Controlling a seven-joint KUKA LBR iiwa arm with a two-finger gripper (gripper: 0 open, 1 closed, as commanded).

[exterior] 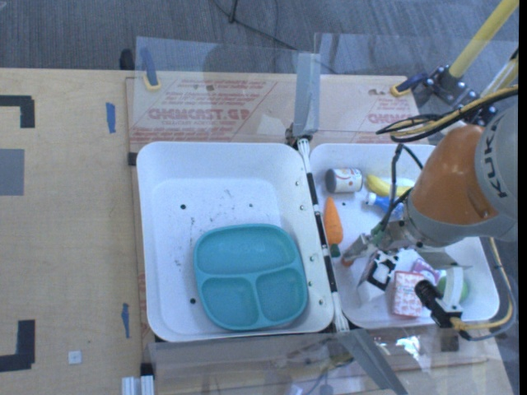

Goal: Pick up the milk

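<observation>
Teal tray (247, 286), left bin (165, 220), carrot (333, 222)

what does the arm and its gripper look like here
The arm is grey with a rounded orange band above the wrist and dark lettering on the grey shell. Black cables loop over its top. The gripper is a small metal-grey piece with black parts.

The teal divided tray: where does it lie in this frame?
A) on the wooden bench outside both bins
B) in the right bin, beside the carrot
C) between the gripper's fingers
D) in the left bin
D: the teal divided tray lies flat on the floor of the left bin, while the carrot lies in the right bin.
</observation>
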